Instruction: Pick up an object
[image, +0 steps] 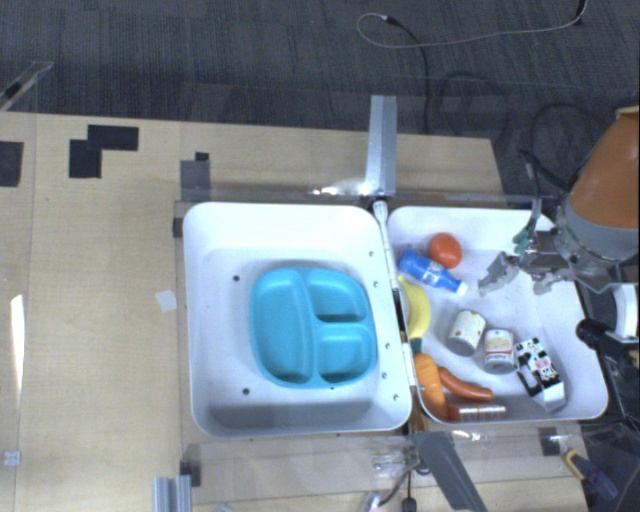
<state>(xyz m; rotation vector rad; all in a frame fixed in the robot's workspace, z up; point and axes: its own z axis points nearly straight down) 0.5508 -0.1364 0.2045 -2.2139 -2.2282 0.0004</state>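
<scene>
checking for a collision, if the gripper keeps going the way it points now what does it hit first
The gripper points left across the right bin. Most likely it would first meet the blue bottle, though its height above the bin is unclear.

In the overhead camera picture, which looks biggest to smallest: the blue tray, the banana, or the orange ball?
1. Blue tray, by far the largest.
2. Banana.
3. Orange ball, smallest, though part of the banana is hidden at the bin's edge.

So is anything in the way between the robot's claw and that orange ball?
Nothing visible. The gripper hovers in the right bin, and the orange ball lies to its left with bare white floor between them. The blue bottle lies just below the ball, touching or nearly so, beside that path, not across it.
</scene>
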